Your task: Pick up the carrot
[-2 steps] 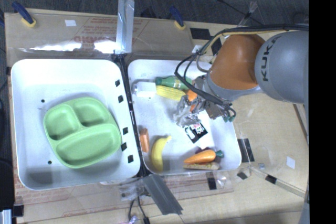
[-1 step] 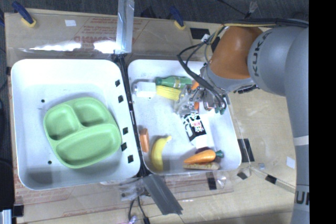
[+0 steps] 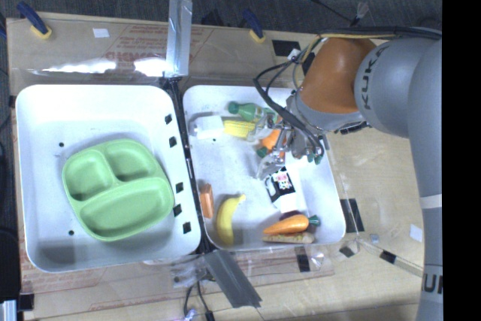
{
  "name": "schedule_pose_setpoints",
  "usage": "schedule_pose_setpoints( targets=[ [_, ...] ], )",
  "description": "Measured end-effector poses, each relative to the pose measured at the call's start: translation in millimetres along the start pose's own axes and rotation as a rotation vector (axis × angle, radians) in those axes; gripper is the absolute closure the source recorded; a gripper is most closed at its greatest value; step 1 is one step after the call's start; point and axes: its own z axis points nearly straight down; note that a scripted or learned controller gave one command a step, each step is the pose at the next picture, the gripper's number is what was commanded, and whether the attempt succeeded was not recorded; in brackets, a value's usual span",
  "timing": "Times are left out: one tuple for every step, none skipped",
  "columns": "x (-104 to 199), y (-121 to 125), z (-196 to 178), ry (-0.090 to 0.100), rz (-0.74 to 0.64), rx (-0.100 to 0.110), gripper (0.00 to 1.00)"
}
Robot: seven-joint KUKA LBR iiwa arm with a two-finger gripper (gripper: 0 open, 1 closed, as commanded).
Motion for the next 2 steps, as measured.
schedule_pose_setpoints(
  targets=[
    [-1.8,1.3,-11.4,-0.005,-0.006,0.001,1.00],
    [-1.4,1.6,-10.9,-0.002,-0.008,0.000,0.00]
  ],
)
